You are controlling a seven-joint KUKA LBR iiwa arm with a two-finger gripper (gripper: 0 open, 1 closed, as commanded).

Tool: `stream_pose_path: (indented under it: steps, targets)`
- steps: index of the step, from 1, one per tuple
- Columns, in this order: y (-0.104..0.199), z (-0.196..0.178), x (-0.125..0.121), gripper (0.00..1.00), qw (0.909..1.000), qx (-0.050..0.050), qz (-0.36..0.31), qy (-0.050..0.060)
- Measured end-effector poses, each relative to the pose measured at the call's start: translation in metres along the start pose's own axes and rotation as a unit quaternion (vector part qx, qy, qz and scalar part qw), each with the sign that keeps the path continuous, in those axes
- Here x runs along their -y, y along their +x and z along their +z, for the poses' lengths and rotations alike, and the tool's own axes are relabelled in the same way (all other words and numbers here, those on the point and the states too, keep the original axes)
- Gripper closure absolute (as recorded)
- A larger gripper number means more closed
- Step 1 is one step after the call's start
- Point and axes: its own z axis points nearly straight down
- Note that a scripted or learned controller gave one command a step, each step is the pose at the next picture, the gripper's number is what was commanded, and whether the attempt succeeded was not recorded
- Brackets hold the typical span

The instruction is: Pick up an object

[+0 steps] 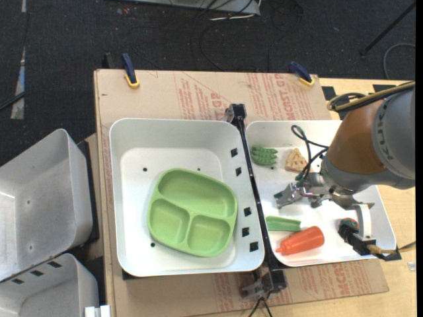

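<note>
My gripper hangs low in the right bin, near its middle, reaching in from the right. Just below it lies a green pod-shaped piece. An orange carrot-like toy rests beside the pod at the bin's front. Toward the back of the same bin sit a small green hand-shaped toy and a tan wedge. Nothing shows in the gripper's grasp.
A light green divided plate lies in the left bin. The black divider runs between the two bins. The arm's orange band and grey body cover the right bin's far right side. Other white bins stand off the bench at left.
</note>
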Motion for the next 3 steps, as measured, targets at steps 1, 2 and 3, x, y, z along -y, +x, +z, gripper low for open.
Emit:
stream_pose_path:
  steps: [1, 2, 3]
  targets:
    - [0.0, -0.012, -0.001, 1.0, 1.0, 0.001, 0.001, -0.002]
    - [-0.003, -0.07, 0.007, 1.0, 1.0, 0.001, 0.0, -0.003]
    - [0.006, -0.121, 0.01, 1.0, 1.0, 0.001, -0.002, -0.003]
